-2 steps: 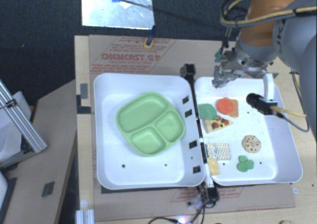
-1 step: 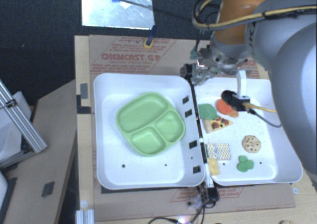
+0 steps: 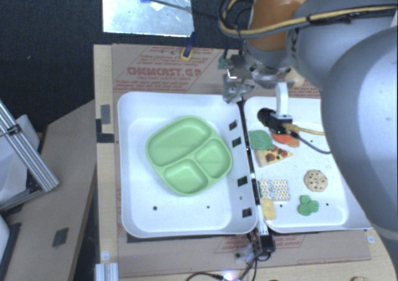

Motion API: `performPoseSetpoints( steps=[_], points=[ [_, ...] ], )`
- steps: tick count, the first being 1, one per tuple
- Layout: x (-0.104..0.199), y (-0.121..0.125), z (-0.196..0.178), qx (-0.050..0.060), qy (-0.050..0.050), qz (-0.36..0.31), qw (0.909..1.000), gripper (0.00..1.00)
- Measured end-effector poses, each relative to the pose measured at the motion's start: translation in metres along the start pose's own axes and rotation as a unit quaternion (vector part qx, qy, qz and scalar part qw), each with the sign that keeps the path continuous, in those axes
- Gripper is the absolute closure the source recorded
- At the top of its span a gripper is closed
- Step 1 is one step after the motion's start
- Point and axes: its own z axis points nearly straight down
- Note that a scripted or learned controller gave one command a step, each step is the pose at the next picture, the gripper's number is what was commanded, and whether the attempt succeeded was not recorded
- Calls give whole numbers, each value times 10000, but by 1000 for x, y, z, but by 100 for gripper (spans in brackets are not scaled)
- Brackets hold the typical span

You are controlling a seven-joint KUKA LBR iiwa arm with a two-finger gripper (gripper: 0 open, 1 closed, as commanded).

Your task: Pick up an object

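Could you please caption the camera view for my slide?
Gripper at far rim; green plate in one bin, pizza slice in the other.

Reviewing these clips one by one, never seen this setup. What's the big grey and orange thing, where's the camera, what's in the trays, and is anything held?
The big grey shape with the orange band is a robot arm, reaching in from the right. Its gripper, the grasping tool, hangs over the far end of the wall between the two bins. The one camera sits above the bench, looking down at a slant. The left bin holds a green divided plate. The right bin holds small toy foods, among them a pizza slice, a cookie, a checkered waffle and a green piece. I see no item in the gripper.
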Motion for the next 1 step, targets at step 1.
performPoseSetpoints(
  steps=[1],
  points=[
    [-15, -1, -10, 1, -10, 42, 10000, 100]
  ],
)
